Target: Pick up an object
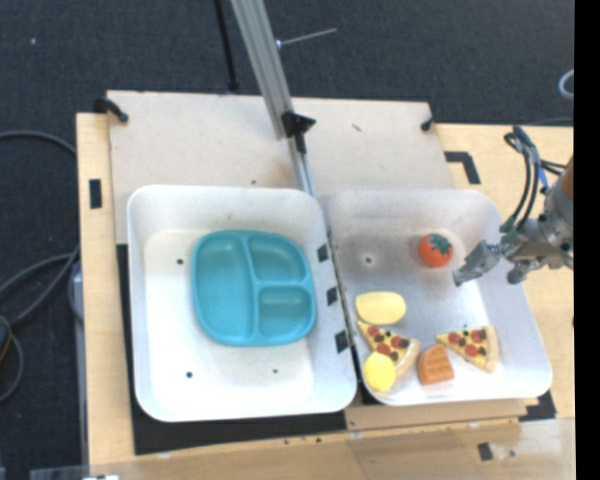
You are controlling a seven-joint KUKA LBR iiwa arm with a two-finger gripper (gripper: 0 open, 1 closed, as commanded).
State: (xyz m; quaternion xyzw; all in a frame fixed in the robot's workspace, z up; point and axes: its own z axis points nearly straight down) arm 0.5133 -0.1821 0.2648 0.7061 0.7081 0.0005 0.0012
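- We judge this the approach step: the claw (492,265) hovers over the right bin (525,353), with nothing between its fingers.
- Its fingers stand apart (roughly a tomato's width, by our guess).
- The tomato (435,250) lies just left of the claw, apart from it.
- Next we'd shift left over the tomato, descend, then close.

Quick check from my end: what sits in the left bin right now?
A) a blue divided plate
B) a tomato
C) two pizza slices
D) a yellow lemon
A: the blue divided plate lies in the left bin, while the tomato, the pizza slices and the other toy food are in the right bin.
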